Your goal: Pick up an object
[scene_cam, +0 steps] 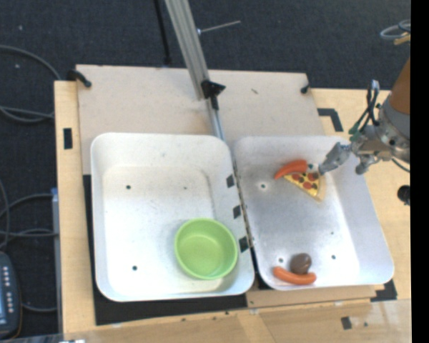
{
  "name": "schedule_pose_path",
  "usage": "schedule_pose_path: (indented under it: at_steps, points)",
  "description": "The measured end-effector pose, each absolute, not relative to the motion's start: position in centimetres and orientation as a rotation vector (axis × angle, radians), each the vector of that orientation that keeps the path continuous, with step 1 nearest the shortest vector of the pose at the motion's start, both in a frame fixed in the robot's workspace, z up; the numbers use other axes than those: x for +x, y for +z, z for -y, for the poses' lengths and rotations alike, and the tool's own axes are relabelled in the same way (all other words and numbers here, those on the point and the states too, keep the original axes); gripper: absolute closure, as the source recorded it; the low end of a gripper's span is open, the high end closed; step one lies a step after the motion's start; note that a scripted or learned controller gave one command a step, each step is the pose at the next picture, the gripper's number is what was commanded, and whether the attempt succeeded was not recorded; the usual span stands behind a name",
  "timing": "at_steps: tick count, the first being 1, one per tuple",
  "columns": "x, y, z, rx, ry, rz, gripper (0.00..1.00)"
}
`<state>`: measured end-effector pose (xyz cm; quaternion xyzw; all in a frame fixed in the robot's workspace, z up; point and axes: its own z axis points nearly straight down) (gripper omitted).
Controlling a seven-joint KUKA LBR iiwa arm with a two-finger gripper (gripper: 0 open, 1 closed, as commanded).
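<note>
— What did the fingers do at that moment?

— You could see the grey two-finger gripper (327,164) at the right bin's far right part. One finger (334,157) pointed down-left, its tip touching or just above the triangular toy pizza slice (305,183); the other (362,164) stood apart to the right. So they were spread, and nothing was between them.

— And where were the objects?

— You had the pizza slice in the shallow white right bin (357,213), with a curved orange-red toy sausage (291,168) touching its upper left edge. Near the front rim lay a second orange-red sausage (295,276) with a small brown round piece (301,263) just behind it. In the white left bin (129,163) a lime-green plastic bowl (206,247) stood upright at the front right corner.
</note>
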<state>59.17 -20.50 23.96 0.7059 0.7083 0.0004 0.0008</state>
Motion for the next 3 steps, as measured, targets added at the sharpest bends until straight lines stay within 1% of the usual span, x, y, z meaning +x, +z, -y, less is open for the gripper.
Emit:
schedule_pose_path:
  at_steps: [1, 2, 3]
  points:
    - [59.2, 24.0, 20.5, 2.216, 0.000, -2.225, 0.00]
    - [59.3, 19.7, 20.2, 2.218, -0.006, -2.225, 0.00]
    - [58.2, 14.2, 20.4, 2.224, -0.007, -2.222, 0.00]
